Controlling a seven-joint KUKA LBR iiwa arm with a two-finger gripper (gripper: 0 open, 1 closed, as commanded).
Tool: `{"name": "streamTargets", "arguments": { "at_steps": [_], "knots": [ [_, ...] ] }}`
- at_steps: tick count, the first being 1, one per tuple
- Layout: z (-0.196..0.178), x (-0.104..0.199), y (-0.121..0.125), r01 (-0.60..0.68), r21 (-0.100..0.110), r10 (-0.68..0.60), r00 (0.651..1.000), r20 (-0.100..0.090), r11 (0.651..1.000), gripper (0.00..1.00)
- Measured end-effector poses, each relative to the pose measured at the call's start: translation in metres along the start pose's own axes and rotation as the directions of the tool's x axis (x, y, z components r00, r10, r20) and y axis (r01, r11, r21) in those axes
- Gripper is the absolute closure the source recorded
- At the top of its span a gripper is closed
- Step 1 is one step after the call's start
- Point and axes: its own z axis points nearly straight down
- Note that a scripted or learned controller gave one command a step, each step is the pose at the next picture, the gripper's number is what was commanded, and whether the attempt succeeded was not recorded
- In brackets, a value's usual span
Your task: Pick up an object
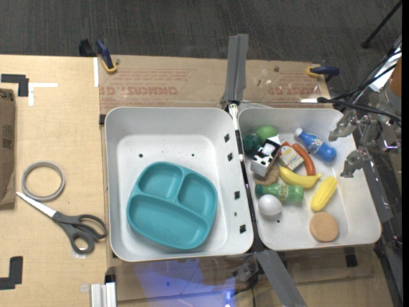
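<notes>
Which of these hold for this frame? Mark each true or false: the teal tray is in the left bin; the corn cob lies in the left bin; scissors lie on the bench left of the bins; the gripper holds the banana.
1. The teal divided tray is in the left bin. True.
2. The corn cob lies in the left bin. False: it lies in the right bin.
3. Scissors lie on the bench left of the bins. True.
4. The gripper holds the banana. False: the banana lies among the toys, apart from the gripper.
</notes>
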Motion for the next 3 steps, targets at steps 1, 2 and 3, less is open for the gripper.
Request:
{"name": "streamTargets", "arguments": {
  "at_steps": [1,2,3],
  "knots": [
    [0.133,-0.014,0.007,0.023,0.002,-0.023,1.000,0.007,1.000,0.00],
    [0.136,-0.035,0.036,-0.036,0.000,0.036,0.999,0.002,0.999,0.00],
    [0.125,-0.037,0.037,-0.033,0.002,0.033,0.999,0.007,0.999,1.00]
  ]
}}
